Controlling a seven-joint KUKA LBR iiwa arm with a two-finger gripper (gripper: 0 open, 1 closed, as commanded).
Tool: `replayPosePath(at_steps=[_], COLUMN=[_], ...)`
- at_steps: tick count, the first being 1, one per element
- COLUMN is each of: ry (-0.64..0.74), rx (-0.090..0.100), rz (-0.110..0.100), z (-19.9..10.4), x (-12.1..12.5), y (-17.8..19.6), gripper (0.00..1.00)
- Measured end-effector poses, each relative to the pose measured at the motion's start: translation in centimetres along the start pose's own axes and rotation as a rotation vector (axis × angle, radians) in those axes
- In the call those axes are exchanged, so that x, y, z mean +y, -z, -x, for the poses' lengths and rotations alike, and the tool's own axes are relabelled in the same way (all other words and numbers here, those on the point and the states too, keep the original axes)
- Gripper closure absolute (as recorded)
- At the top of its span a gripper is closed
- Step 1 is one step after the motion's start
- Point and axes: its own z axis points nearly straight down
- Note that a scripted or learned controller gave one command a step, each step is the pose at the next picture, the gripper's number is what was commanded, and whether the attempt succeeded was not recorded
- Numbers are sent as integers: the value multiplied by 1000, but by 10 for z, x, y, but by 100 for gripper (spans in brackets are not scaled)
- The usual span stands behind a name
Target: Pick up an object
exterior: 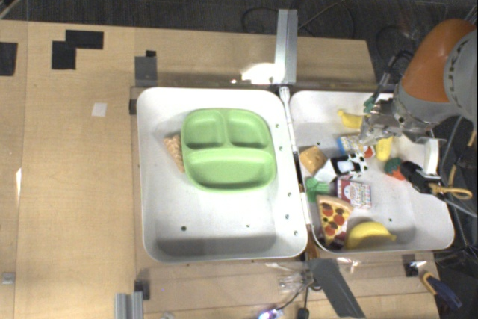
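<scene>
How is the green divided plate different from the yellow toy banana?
The green divided plate is broad, flat and lies in the left white bin; the yellow toy banana is small, curved and lies in the right white bin. The plate has compartments, the banana none. Both lie untouched by the gripper.

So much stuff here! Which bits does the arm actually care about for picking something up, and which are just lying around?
Part of the job:
gripper, down in the right bin
toy banana
pizza slice
small pink packet
yellow toy

Just lying about:
green divided plate in the left bin
tan thing tucked beside the plate
</scene>
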Motion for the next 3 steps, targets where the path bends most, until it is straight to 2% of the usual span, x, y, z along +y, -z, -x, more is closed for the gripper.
replayPosePath(at_steps=[1, 2, 3], ry=[0, 124, 146], rx=[0, 4, -7], rz=[0, -6, 11], z=[0, 17, 12], x=[0, 17, 1], y=[0, -18, -16], gripper=[0, 0, 0])
